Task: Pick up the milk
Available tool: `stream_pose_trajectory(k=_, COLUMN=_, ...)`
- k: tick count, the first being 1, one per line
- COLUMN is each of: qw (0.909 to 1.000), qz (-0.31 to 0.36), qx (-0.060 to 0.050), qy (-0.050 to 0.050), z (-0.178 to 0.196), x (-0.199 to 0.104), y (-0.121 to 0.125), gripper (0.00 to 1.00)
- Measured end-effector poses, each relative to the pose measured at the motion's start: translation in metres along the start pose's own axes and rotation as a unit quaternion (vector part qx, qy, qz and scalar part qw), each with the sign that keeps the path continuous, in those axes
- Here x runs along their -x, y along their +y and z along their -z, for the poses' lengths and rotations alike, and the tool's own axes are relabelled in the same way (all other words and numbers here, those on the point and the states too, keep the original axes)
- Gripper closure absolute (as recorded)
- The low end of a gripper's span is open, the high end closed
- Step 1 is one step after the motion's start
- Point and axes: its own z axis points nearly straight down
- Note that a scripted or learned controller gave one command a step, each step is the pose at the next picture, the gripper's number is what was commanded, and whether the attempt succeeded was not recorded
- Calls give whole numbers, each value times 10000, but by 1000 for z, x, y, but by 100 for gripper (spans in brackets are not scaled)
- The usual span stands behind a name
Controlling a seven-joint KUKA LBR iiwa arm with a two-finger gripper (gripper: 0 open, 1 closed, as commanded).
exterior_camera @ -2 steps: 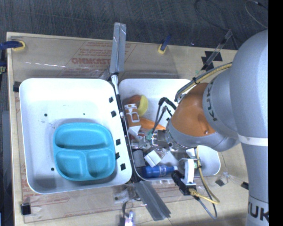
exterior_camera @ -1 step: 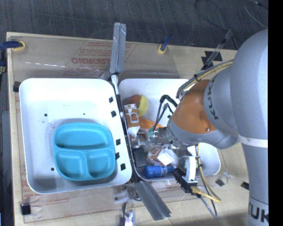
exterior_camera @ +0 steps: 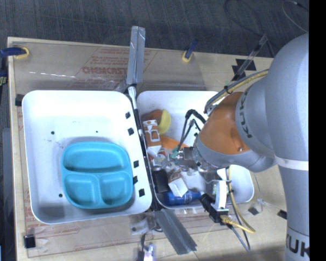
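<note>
Bench clutter crowds the white bin [exterior_camera: 244, 192] under the arm, where what appears to be the small milk carton [exterior_camera: 150, 131] stands against the divider wall, just up-left of the gripper [exterior_camera: 176, 161], whose opening cannot be told; judged light, crushable, best pinched across its flat sides.

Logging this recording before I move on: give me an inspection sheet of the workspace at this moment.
Surface: wooden bench bearing two white bins; left bin, right bin.
Job's things: a small white carton at the right bin's left wall may be the milk; label too small to read.
Clutter: blue divided tray in left bin; yellow piece, orange piece, blue item crowded in right bin.
Hand: low over the right bin's pile; hold not discernible.
Cables: black and yellow cables along the wrist.
Surroundings: blue clamps on the bench edge, dark floor.
</note>
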Motion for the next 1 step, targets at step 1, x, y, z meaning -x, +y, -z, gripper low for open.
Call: stream_pose_trajectory(k=1, qw=9975, qz=695, qx=-85, qy=53, z=116, x=32, y=57, gripper=0)
